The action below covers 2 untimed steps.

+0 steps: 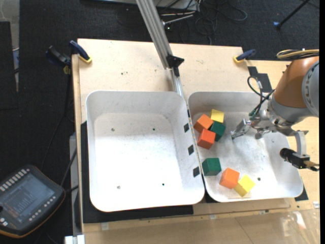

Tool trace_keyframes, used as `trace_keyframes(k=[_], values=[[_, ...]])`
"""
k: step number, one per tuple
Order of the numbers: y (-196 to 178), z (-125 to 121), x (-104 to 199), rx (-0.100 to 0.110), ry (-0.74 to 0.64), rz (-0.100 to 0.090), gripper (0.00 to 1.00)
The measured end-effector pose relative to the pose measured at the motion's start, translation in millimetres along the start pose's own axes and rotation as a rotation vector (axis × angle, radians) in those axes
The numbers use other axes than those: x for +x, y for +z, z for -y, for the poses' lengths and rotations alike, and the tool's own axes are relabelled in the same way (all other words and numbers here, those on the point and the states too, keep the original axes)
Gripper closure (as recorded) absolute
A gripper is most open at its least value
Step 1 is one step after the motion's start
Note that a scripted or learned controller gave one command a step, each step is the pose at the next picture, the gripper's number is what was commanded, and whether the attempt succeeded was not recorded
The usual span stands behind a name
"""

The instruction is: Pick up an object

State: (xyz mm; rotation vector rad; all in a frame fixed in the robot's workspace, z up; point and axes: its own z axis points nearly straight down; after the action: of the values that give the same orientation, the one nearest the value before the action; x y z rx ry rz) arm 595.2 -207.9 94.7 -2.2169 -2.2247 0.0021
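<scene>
The right bin (284,192) holds several small blocks. Against its left wall sits a cluster: an orange block (203,121), a yellow block (217,116), a dark green block (219,129) and a red-orange block (206,138). Nearer the front lie a green block (211,165), an orange block (229,178) and a yellow block (244,185). My gripper (249,133) hangs over the middle of the right bin, to the right of the cluster and apart from it. Its fingers are spread open with nothing between them.
The left bin (96,136) stands beside the right one. A slanted metal pole (155,27) comes down to the gap between the bins at the back. Clamps (81,52) (244,56) grip the bench's far corners. A pendant (23,200) lies off the bench at lower left.
</scene>
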Motion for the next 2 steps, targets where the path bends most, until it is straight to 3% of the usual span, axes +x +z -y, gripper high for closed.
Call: trace_keyframes(k=[1,2], values=[[-11,-1,0,-0.004,-0.001,0.001,1.0],[-56,-7,-1,-0.008,0.0,0.002,1.0]])
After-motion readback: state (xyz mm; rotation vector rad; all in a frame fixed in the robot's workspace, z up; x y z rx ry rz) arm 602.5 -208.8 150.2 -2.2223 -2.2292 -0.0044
